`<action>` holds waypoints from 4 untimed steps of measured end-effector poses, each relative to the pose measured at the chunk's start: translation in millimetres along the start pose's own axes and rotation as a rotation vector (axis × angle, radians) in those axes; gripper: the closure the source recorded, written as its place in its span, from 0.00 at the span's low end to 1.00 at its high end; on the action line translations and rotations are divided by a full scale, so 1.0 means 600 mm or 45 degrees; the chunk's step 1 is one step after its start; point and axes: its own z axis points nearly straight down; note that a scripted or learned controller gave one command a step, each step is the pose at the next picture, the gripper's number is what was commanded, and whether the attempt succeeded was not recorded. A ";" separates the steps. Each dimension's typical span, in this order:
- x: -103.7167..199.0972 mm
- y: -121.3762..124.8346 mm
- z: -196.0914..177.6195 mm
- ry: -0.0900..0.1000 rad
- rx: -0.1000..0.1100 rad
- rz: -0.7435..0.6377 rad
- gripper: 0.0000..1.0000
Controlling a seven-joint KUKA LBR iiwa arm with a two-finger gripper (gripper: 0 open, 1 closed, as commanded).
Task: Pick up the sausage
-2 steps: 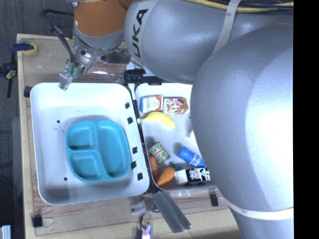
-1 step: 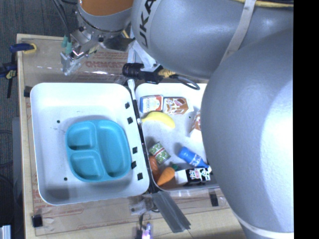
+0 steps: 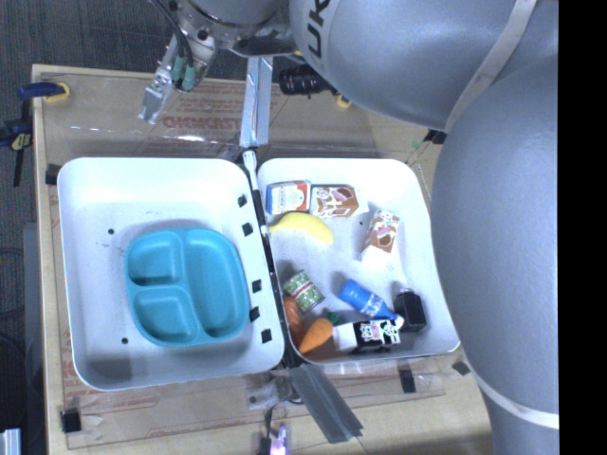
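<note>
Camera view shows my hand (image 3: 169, 76) high over the bench (image 3: 104, 121), how far open I cannot tell, while the sausage (image 3: 292, 315) lies in the right bin (image 3: 422, 226) touching a carrot (image 3: 318, 335), so I may grasp the carrot instead.

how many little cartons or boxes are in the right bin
3 that I can make out: a blue-and-white carton at the back left, a brown one beside it, and a black-and-white one by the front wall. The arm covers the bin's right edge, so more may be hidden.
</note>
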 end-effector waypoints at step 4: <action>0.048 -0.181 0.097 0.002 0.000 -0.631 1.00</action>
